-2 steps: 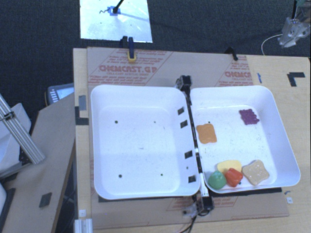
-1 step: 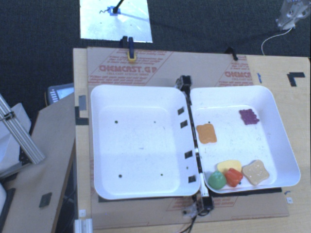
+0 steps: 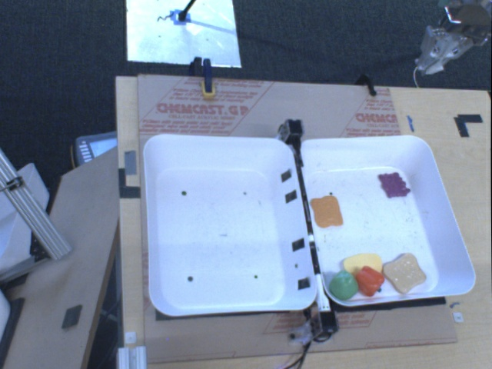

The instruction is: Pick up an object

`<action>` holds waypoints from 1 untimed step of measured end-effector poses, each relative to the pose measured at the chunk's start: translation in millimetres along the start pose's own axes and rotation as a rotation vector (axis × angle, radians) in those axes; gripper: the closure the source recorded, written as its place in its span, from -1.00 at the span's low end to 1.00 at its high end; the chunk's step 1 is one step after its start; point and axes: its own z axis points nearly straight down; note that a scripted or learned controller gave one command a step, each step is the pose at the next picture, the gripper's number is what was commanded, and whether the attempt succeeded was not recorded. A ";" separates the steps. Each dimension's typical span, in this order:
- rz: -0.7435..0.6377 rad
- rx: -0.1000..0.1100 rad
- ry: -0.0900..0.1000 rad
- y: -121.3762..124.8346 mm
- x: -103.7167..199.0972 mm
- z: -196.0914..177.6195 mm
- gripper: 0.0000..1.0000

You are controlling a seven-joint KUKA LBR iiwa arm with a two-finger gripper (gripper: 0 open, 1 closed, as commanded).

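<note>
The right bin (image 3: 450, 229) holds several small toy foods. A purple grape cluster (image 3: 393, 184) lies near its far right. An orange flat piece (image 3: 327, 211) rests by the left wall. At the near edge a yellow piece (image 3: 362, 263), a green round piece (image 3: 344, 285), a red piece (image 3: 370, 280) and a tan toast slice (image 3: 404, 273) sit packed together. My gripper (image 3: 440, 51) hangs high at the top right, beyond the bench's far edge and well away from all of them, with nothing seen in it.
The left bin (image 3: 223, 229) sits beside the right one, joined along a hinged divider (image 3: 301, 221). Both rest on a cardboard sheet (image 3: 254, 106) on the bench. A reflective panel (image 3: 181, 21) lies on the dark floor at the back left.
</note>
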 end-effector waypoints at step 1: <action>-0.007 -0.008 0.001 -0.2 46.1 -64.4 1.00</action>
